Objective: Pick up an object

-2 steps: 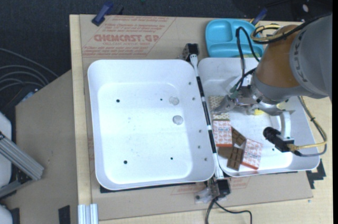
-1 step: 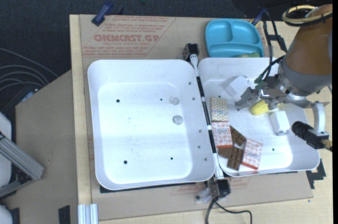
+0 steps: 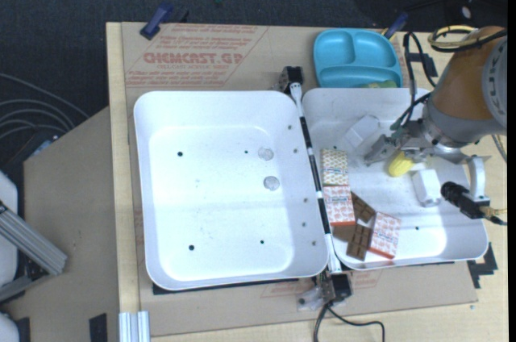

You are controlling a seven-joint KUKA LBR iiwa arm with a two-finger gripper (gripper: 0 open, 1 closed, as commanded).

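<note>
Pincer (image 3: 401,148) of the grey arm hangs low in the right bin (image 3: 451,243), at the right of the frame, its tips just above or touching a small yellow object (image 3: 399,166). Whether it has closed on that object cannot be told from this slanted view, since the wrist hides the tips.

The yellow piece sits in the upper middle of the right bin, rounded and smooth, probably a light plastic toy. Judged so, it should be stiff and not fragile, but apt to roll or slip out of a pinch; a hold across its middle looks safest.

Lower left in the same bin lie flat patterned packets (image 3: 335,169) and brown chocolate-like bars (image 3: 360,229), overlapping. These look thin and light, hard to get under from above.

A white block (image 3: 426,187) lies just right of the yellow piece. The left bin (image 3: 161,171) takes the middle of the frame, and a blue divided plate (image 3: 355,54) rests on the table (image 3: 201,50) above.
</note>
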